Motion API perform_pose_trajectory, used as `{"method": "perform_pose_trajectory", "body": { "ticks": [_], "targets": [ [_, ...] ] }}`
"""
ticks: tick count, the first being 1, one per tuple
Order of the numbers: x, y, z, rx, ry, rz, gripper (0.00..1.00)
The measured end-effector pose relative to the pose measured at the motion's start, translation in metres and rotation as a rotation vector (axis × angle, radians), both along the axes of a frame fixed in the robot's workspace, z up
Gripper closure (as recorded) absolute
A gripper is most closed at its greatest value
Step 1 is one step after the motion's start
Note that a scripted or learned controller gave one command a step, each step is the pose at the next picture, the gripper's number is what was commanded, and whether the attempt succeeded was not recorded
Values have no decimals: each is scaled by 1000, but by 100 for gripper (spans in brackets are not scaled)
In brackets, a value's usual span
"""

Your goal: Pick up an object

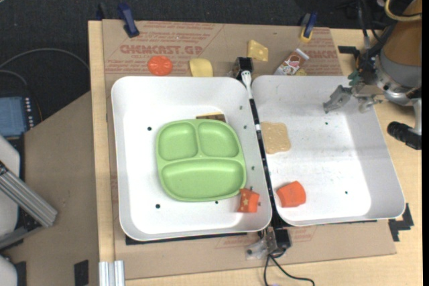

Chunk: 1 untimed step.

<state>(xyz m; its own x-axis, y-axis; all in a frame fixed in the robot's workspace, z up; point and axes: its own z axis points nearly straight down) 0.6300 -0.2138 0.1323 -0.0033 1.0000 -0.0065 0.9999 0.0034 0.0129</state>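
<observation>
Orange block (291, 194) near front-left corner of right bin (375, 184), flat tan slab (275, 137) at same bin's left wall. Left bin (131, 144): green three-compartment tray (200, 161), small orange piece (249, 201) at tray's corner. Bins glossy white, on cardboard sheet (181, 43) over bench; dark carpet beyond. Gripper (337, 100) over right bin's rear, clear of objects, arm entering from right; finger state: cannot tell.

Green tray (200, 161) — smooth, probably plastic — in matt white bin (134, 144).
</observation>
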Motion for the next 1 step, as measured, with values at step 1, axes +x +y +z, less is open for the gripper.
{"method": "perform_pose_trajectory", "body": {
  "ticks": [1],
  "targets": [
    [-65, 57, -50, 11, 21, -3, 0]
  ]
}}
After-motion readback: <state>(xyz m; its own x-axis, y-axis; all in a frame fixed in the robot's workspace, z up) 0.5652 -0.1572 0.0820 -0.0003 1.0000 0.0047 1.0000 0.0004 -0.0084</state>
